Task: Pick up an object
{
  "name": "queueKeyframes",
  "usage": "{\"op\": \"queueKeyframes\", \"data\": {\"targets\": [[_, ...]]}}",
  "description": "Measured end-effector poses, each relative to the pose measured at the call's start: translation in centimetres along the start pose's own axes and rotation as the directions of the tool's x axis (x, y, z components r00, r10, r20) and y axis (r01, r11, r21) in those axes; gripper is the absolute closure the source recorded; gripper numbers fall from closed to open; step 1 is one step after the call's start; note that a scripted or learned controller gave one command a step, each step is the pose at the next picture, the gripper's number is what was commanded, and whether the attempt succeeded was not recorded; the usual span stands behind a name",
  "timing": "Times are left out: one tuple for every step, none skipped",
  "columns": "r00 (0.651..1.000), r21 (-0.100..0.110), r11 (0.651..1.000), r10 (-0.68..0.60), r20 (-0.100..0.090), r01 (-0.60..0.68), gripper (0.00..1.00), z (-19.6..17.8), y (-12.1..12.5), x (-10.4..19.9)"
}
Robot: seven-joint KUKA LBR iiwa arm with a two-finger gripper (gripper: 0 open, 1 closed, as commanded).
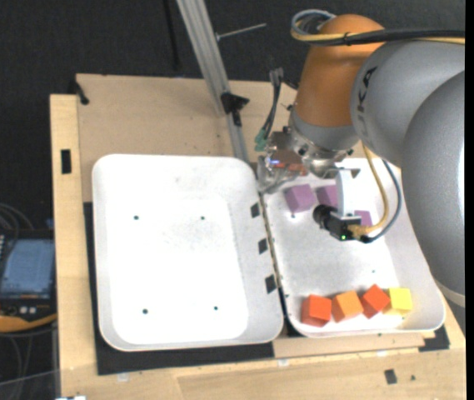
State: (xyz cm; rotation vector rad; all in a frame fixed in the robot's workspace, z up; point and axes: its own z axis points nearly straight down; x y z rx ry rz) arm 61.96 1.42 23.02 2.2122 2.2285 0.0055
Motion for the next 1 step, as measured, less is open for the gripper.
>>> {"op": "queueKeyframes", "data": {"targets": [[1.0,0.002,1.0,0.0,0.0,0.0,1.0,0.86,0.32,5.09]]}}
